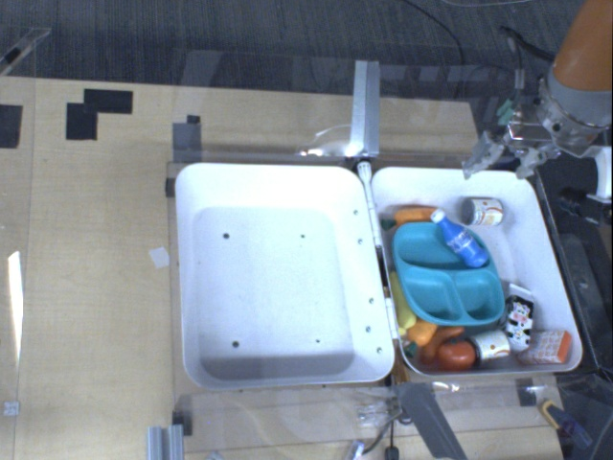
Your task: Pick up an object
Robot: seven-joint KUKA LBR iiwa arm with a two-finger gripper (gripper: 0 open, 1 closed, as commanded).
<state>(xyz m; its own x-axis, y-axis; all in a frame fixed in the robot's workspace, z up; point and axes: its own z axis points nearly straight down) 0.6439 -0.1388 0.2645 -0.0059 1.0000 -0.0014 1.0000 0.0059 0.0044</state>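
Observation:
My gripper (pixel 502 164) hangs above the far rim of the right bin (pixel 536 257), its two fingers spread open with nothing between them. Below it in the bin lies a small silver can (pixel 485 212). A blue divided tray (pixel 450 284) fills the bin's middle, and a blue bottle (pixel 461 240) lies on the tray's far edge. An orange item (pixel 415 215) peeks out behind the tray. At the near end sit a red round fruit (pixel 457 354), a yellow item (pixel 408 320), another can (pixel 494 345), a black-and-white carton (pixel 518 317) and an orange packet (pixel 549 347).
The left bin (pixel 278 266) stands beside the right one, sharing a middle wall. A metal post (pixel 366 108) rises behind the seam between the bins. The arm's orange band (pixel 586 46) shows at the top right.

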